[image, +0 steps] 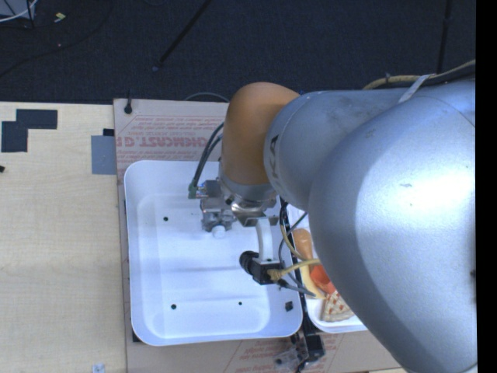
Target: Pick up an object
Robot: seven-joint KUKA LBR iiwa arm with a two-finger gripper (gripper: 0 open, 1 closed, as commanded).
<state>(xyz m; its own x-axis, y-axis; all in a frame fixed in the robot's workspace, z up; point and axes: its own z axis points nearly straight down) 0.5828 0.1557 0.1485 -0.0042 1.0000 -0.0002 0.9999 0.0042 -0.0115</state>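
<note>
My gripper (220,222) hangs over the left white bin (175,266), near the upper middle of its floor. The grey arm with its orange band (252,134) comes in from the right and hides most of the right bin (345,325). In the strip of the right bin that shows lie a tan rounded object (301,243), a red and orange piece (324,280) and a triangular pizza-like slice (336,308). Nothing shows in the gripper.
The bins sit on a brown board (159,134) on a pale wooden bench (58,247). A small dark fixture (299,352) lies on the board just below the bins. The left bin's floor carries a few small dark dots (173,307).
</note>
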